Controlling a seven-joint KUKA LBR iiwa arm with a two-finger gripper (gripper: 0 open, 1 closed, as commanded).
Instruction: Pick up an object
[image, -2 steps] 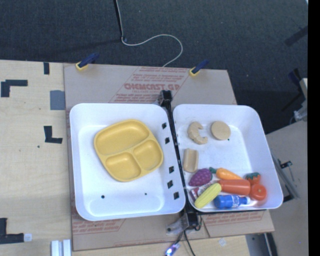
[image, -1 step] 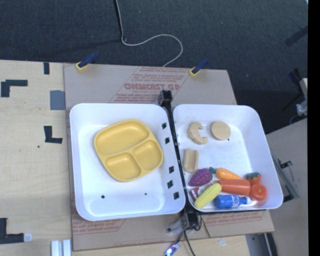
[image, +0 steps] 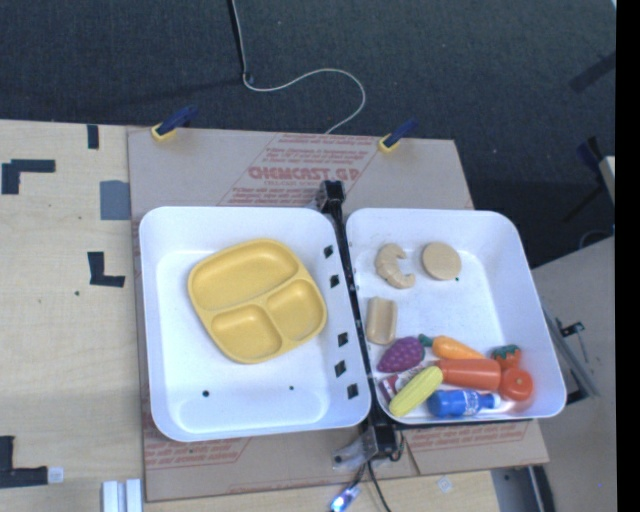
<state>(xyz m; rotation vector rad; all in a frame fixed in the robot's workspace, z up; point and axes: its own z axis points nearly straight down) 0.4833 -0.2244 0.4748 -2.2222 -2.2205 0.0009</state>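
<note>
The right bin (image: 500, 240) holds several toy foods. A tan croissant (image: 393, 266) and a round cookie (image: 440, 261) lie near its back. A beige bread slice (image: 380, 321) rests by the divider. At the front are purple grapes (image: 401, 353), a yellow corn cob (image: 415, 390), an orange carrot (image: 458, 349), a red-orange sausage (image: 470, 373), a red tomato (image: 516, 384) and a blue and white bottle (image: 462, 403). The left bin (image: 170, 300) holds a yellow divided plate (image: 257, 298).
Both bins sit on a brown cardboard sheet (image: 290, 170) held by yellow and blue clamps (image: 173, 122) at its back corners. A white cable (image: 300, 80) loops over the dark floor behind. Black clips (image: 345, 330) run along the divider between the bins.
</note>
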